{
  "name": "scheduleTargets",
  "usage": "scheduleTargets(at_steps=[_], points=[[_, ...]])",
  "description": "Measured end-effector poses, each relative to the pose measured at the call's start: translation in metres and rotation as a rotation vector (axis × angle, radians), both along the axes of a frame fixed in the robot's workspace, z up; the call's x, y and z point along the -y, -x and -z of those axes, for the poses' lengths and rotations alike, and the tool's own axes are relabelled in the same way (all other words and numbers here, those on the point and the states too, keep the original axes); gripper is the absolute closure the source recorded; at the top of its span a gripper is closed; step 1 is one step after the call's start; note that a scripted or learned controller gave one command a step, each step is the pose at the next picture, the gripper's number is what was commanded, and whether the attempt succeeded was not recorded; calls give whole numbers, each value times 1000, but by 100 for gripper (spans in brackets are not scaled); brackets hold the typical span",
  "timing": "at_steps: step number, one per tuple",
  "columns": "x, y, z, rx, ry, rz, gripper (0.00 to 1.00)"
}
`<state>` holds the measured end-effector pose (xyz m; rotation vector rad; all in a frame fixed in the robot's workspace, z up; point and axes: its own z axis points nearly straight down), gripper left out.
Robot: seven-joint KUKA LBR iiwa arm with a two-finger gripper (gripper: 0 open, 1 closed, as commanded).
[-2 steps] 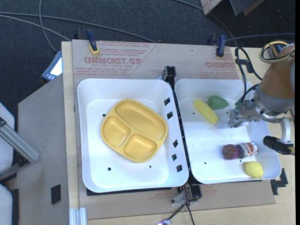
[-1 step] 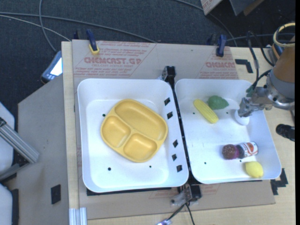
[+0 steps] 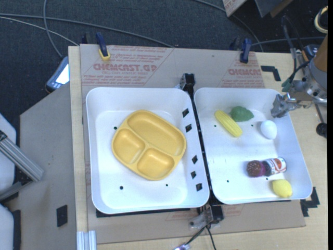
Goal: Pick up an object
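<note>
The right bin (image 3: pixel 229 184) holds a yellow corn cob (image 3: pixel 228 123), a green leafy piece (image 3: pixel 242 113), a white egg (image 3: pixel 268 129), a dark red berry-like ball (image 3: pixel 255 168), a small red-and-white can (image 3: pixel 276 166) and a yellow lemon (image 3: pixel 282 188). My gripper (image 3: pixel 281 107) hangs over the bin's far right corner, just above and right of the egg and apart from it. Nothing shows between its fingers.
The left bin (image 3: pixel 101 139) carries a yellow divided plate (image 3: pixel 149 144). Black clips line the seam between the bins. Blue clamps (image 3: pixel 103 48) hold the cardboard sheet at the back. Cables run across the dark floor behind.
</note>
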<state>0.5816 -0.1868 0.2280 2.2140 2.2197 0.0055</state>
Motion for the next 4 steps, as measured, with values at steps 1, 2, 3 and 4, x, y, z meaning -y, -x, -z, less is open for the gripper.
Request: scheduleTargets(at_steps=[1,2,3,4], points=[[0,-2,-55,1,0,1,100],[-57,-5,-42,-9,-5,-3,100],[-104,4,-43,-10,-5,-2,100],[-147,14,-33,-11,-5,-2,100]])
